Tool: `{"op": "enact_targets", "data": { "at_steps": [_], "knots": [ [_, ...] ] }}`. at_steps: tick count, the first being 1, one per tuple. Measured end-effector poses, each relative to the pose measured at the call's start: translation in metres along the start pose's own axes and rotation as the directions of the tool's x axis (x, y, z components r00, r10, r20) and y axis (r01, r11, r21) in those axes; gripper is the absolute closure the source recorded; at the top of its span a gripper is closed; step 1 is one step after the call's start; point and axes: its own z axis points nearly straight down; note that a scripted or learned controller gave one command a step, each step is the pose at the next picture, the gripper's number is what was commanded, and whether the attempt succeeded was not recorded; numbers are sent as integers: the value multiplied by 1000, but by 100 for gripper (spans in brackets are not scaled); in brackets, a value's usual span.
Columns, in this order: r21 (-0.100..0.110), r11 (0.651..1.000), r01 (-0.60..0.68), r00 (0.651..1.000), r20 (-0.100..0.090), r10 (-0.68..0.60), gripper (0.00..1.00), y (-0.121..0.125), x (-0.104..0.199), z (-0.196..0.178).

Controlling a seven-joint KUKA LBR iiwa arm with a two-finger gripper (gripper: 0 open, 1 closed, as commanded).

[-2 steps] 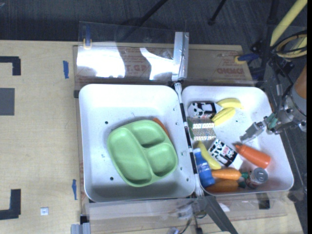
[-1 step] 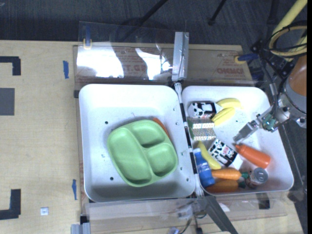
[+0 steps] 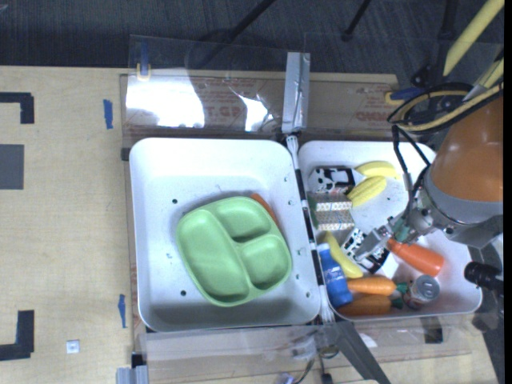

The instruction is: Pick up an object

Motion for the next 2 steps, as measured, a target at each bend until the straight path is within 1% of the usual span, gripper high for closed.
{"op": "enact_targets", "data": {
  "at_steps": [1, 2],
  "knots": [
    [-2, 992, 122, 992, 3, -122, 0, 16, 26, -133],
    [-2, 976, 218, 976, 3, -218, 0, 38, 31, -227]
  ]
}}
